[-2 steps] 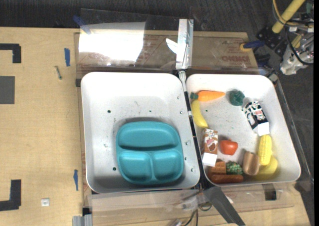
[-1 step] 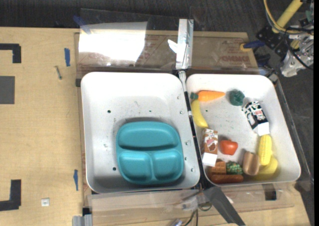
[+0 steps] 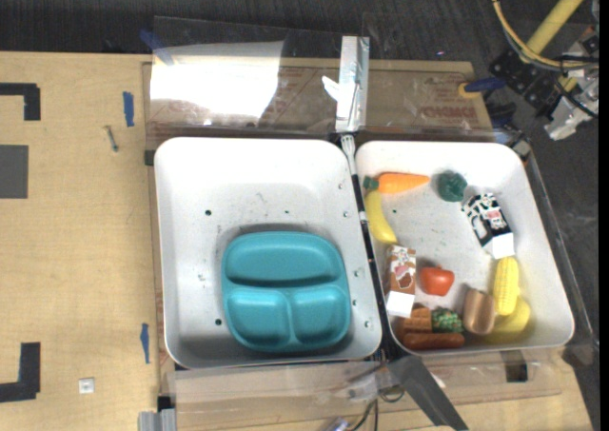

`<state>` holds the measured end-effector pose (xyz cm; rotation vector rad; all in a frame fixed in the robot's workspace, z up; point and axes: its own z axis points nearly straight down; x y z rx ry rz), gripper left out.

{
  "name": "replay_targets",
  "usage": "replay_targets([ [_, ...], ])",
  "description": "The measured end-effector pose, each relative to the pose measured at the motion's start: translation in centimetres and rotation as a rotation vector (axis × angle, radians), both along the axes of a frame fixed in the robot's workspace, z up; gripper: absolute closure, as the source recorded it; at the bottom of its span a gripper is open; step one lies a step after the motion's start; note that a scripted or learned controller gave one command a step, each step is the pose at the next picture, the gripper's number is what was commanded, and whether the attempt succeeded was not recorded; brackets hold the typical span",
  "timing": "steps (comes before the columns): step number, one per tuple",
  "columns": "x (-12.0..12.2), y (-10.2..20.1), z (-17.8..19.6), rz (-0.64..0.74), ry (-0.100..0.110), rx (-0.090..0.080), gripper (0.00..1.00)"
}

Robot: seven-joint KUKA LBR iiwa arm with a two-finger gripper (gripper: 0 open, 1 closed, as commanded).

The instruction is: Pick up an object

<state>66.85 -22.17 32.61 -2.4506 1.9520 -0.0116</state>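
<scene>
Right shallow white bin [image 3: 542, 229] holds the candidate picks loosely scattered, orange plastic carrot [image 3: 403, 183] near its top edge, so each stays reachable; left white bin [image 3: 190, 191] holds a teal divided tray [image 3: 284, 288]; hand state: cannot tell.

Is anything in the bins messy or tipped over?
Nothing is spilled or broken. The toy food is just jumbled loosely in the right bin: the banana leans against its left wall, and the milk carton lies on its side. The teal tray sits flat in the left bin.
</scene>
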Motion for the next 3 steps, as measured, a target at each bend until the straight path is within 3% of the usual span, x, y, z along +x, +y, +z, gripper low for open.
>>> replay_targets([
  [1, -0.1, 0.8, -2.1, 0.168, 0.009, 0.001, 1.0],
  [2, 0.0, 1.1, 0.2, 0.278, 0.001, -0.002, 1.0],
  [3, -0.1, 2.1, -0.9, 0.552, 0.007, -0.002, 1.0],
])
